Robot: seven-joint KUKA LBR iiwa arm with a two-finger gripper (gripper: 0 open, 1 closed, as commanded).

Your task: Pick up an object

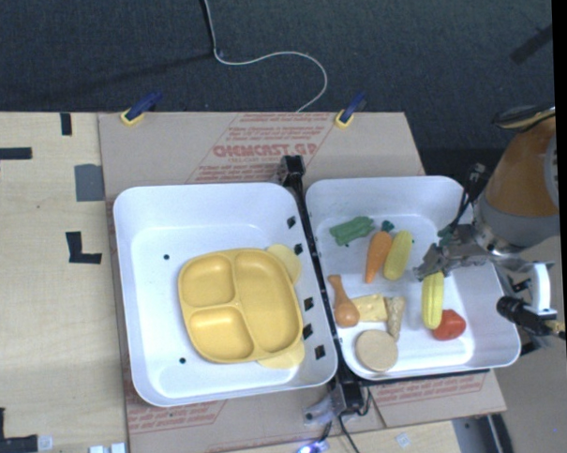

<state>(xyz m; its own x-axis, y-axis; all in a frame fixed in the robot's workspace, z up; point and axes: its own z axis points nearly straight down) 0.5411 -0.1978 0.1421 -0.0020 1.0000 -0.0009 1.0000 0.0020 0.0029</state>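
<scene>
grey arm [521,196] reaching in from right, end effector [439,259] over banana [433,300], grip state unclear

the grey arm [526,187] reaches in from the right, its gripper [437,260] pointing leftward.

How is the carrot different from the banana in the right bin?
The carrot is orange with a green top; the banana is plain yellow. The carrot tapers to a point, while the banana keeps an even, rounded shape. The carrot lies mid-bin beside the corn; the banana lies nearer the gripper, its lower end by the tomato. Both are toy foods lying lengthwise in the right bin.
</scene>
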